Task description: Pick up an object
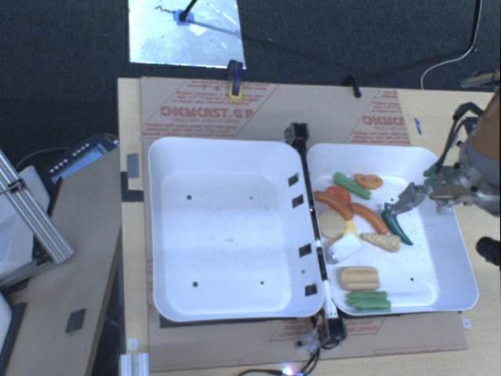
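The right bin point(446, 265) holds several toy foods. Among them are a green pod point(350, 185), an orange slice point(368, 182), a red-orange pepper point(335, 198), a carrot point(368, 216), a dark teal chili point(396, 227), a cream root point(381, 242), a white block point(344, 247), a tan bread loaf point(358, 277) and green beans point(368, 300). My gripper point(401, 202) reaches in from the right over this bin. Its tip hangs just above the upper end of the teal chili, close to the carrot's right end. I see nothing held in it.
The left bin point(227, 225) lies beside the right one, with black clips point(301, 202) along their shared wall. Both rest on a cardboard sheet point(203, 108). A shiny plate point(184, 22) lies beyond the bench, and a white cable point(462, 45) hangs at the upper right.
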